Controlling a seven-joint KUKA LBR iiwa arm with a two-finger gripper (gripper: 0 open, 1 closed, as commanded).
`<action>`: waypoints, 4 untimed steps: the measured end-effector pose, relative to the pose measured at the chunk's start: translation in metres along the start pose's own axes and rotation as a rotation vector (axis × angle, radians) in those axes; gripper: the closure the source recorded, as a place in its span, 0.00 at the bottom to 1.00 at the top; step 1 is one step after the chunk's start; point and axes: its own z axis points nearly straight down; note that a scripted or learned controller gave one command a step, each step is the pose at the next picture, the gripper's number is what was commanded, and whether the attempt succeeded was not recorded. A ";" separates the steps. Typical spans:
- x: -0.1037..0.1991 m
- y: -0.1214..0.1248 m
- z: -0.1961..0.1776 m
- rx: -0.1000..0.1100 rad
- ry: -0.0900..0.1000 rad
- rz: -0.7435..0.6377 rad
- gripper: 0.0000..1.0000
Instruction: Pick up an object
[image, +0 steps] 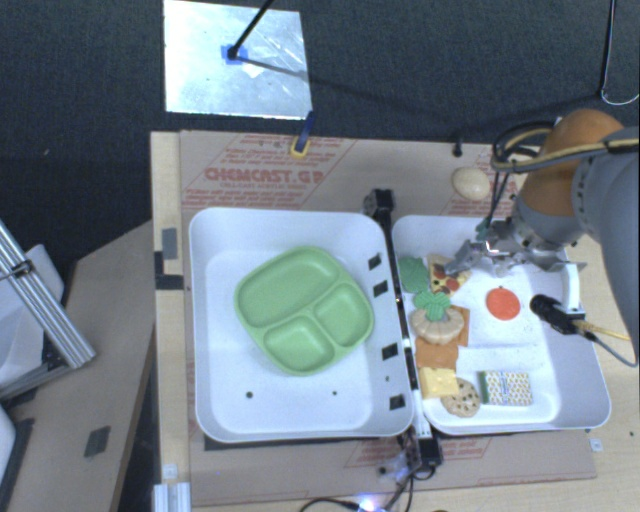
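Gripper (462, 262) low in right bin (580, 385), just beside toy food pile (436, 300), finger state indiscernible, red disc (503, 303) near pile

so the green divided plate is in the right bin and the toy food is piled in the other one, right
Not quite. The camera view shows the green divided plate lying in the left bin, not the right one. The toy food is piled in the other one, the right bin, where the hand hovers.

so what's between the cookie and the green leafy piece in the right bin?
In the camera view: between the cookie and green leafy piece lie a tan round piece, brown slab and yellow block.
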 end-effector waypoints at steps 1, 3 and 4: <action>0.000 0.003 -0.016 -0.010 -0.001 -0.003 1.00; 0.014 0.015 -0.139 -0.006 -0.002 -0.002 1.00; 0.014 0.016 -0.140 0.000 -0.002 -0.001 1.00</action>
